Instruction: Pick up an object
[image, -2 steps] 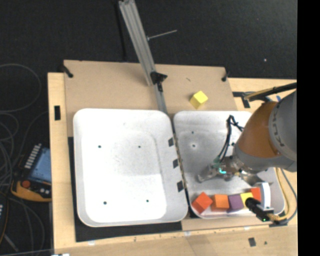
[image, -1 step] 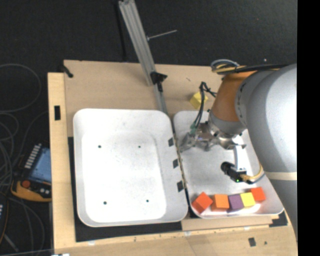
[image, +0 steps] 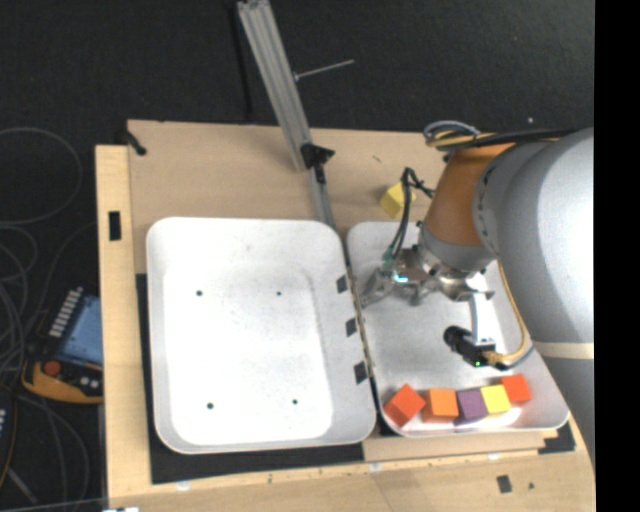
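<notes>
Several small blocks lie in a row along the front wall of the right bin (image: 400, 340): a red-orange block (image: 405, 403), an orange block (image: 441, 402), a purple block (image: 470, 403), a yellow block (image: 496, 400) and another red-orange block (image: 516, 388). My gripper (image: 383, 285) hangs low over the bin's far left part, close to the wall shared with the left bin. It is well behind the row of blocks and touches none of them. The grey wrist and orange band hide the bin's far right part.
The left bin (image: 250, 330) sits beside the right one. A slanted metal post (image: 285, 90) rises behind the bins. A small yellow object (image: 392, 200) lies on the bench beyond the right bin. A control pendant (image: 75, 345) and cables lie off the bench's left.
</notes>
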